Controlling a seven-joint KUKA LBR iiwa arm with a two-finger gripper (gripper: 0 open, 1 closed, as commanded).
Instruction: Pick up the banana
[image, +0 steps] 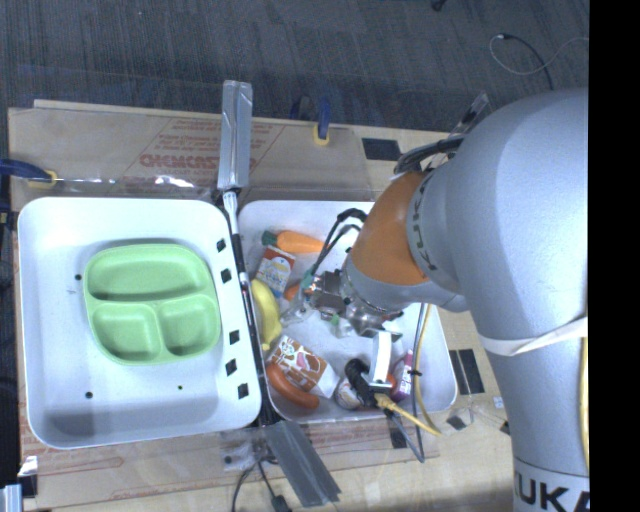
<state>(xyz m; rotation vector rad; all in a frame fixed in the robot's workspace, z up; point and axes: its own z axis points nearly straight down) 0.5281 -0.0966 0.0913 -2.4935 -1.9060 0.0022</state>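
Note:
The yellow banana (265, 310) lies along the left wall of the right bin (300, 212), roughly lengthwise. My gripper (306, 294) hangs low in that bin, just to the right of the banana's upper half and very close to it. The wrist and the orange band hide most of the gripper, and I see nothing held in it.
An orange carrot (298, 241) and a red-and-white packet (275, 268) lie behind the banana. A brown printed packet (297, 364) and a reddish sausage-like item (291, 397) lie in front of it. The left bin (40, 330) holds a green divided plate (152, 300).

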